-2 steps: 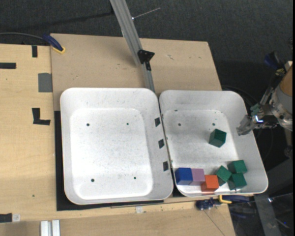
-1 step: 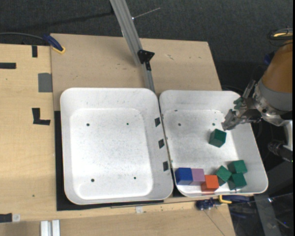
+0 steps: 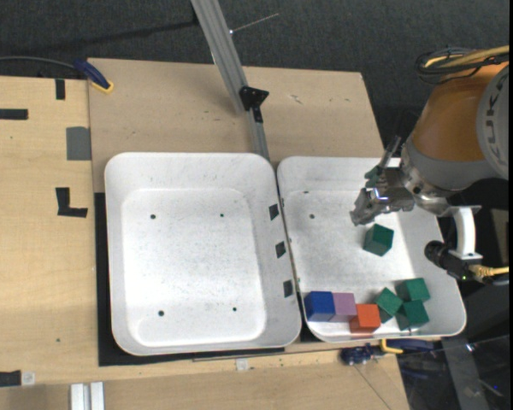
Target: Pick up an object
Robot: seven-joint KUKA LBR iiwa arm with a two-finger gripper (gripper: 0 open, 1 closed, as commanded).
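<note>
My gripper [image 3: 369, 207] hangs over the right bin [image 3: 325, 186], near its upper middle. A dark green cube [image 3: 378, 240] sits just below and slightly right of the gripper tip; whether they touch is unclear. Along the bin's front edge lie a blue cube [image 3: 320, 305], a purple cube [image 3: 344, 303], an orange-red cube [image 3: 366, 317] and three green blocks [image 3: 408, 301] bunched in the front right corner.
The left bin [image 3: 120, 186] stands beside the right one, their rims touching at the middle. A slanted metal pole [image 3: 227, 49] ends at a black clamp behind the bins. The arm's orange and grey body [image 3: 457, 135] looms over the right bin's far right side.
</note>
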